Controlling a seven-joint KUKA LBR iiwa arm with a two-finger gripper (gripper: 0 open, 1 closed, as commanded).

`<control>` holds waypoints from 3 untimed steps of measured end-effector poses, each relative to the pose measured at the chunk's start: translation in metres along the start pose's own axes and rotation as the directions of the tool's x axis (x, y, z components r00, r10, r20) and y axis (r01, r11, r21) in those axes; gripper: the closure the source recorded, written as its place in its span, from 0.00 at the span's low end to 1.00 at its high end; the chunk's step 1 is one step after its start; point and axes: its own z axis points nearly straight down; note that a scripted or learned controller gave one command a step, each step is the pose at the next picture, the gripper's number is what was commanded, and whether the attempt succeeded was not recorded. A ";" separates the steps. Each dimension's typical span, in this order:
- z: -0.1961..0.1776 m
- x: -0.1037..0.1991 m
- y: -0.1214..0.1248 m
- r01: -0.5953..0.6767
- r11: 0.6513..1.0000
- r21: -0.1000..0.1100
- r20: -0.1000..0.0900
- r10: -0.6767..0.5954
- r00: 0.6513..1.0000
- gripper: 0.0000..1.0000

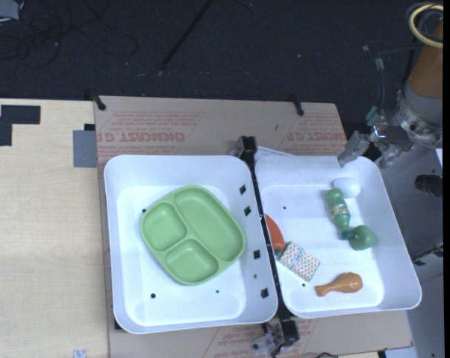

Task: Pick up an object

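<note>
Two white bins sit on the desk (38, 222); the hand (366, 146) hovers at the right bin's (400, 289) far corner, its grip state unclear, touching nothing visible.

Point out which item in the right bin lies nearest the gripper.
The green bottle with the white cap, in the right bin, far corner below the gripper. The small green piece, orange drumstick-shaped toy and patterned packet lie farther away.

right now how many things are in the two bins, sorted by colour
green: 3 (divided plate, bottle, small round piece)
orange: 2 (drumstick-shaped toy, piece by the divider)
patterned white: 1 (packet)
total: 6
</note>
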 end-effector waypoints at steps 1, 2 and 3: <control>-0.008 0.000 0.002 0.002 1.000 -0.013 0.003 -0.002 1.000 0.00; 0.047 -0.008 0.007 0.001 1.000 -0.006 0.002 -0.001 1.000 0.00; 0.101 -0.002 -0.002 0.001 1.000 -0.006 0.001 -0.001 1.000 0.00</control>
